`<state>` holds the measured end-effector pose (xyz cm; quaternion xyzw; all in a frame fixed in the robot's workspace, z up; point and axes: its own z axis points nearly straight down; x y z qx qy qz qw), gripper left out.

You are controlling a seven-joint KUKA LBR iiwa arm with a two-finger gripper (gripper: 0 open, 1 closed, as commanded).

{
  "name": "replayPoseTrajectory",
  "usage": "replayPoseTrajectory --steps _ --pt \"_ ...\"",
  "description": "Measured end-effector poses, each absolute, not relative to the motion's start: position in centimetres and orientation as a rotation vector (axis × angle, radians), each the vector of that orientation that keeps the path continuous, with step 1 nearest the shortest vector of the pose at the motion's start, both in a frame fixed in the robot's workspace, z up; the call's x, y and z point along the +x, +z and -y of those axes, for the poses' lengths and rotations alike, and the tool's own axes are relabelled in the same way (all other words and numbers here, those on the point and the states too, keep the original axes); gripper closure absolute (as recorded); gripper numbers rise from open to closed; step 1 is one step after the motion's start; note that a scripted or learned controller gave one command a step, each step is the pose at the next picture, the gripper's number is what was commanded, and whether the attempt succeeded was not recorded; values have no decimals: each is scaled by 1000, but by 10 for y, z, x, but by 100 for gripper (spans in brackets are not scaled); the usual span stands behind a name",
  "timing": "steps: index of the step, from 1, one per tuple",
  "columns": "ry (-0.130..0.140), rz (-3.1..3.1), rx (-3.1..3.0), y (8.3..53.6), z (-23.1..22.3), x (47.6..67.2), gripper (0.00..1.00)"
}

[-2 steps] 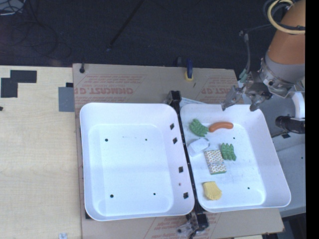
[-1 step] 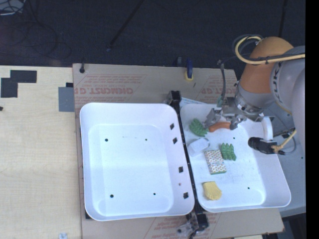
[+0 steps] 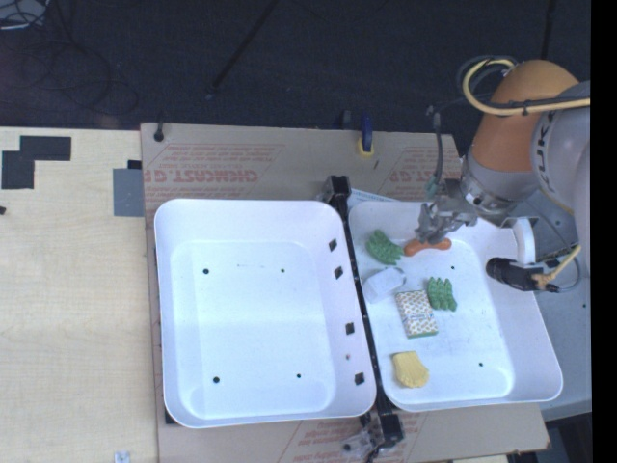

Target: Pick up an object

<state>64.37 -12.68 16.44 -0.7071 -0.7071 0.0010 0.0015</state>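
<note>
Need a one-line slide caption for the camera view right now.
KUKA arm's claw down over an orange item in the right bin, near two green pieces, a patterned packet and a yellow lump.

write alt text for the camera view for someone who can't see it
A grey-and-orange robot arm reaches from the right, its gripper low over an orange object in the right white bin, which also holds two green items, a patterned block and a yellow lump.

Robotics lab, grey-and-orange arm point(image 3: 540, 143), two white bins point(image 3: 174, 307) on cardboard-covered bench point(image 3: 241, 167), loose cables point(image 3: 58, 27)

board point(image 3: 241, 167) | red print, upside down | illegible
</note>
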Motion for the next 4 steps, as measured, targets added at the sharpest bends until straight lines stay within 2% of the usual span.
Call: replayPoseTrajectory --steps 1,2,3,4 --pt "4 2215 -2230 231 218 571 100" --pt "3 2217 -2214 278 157 482 100" --pt "-4 2228 -2219 339 133 506 100" --pt "-4 2233 -2211 381 51 528 100"
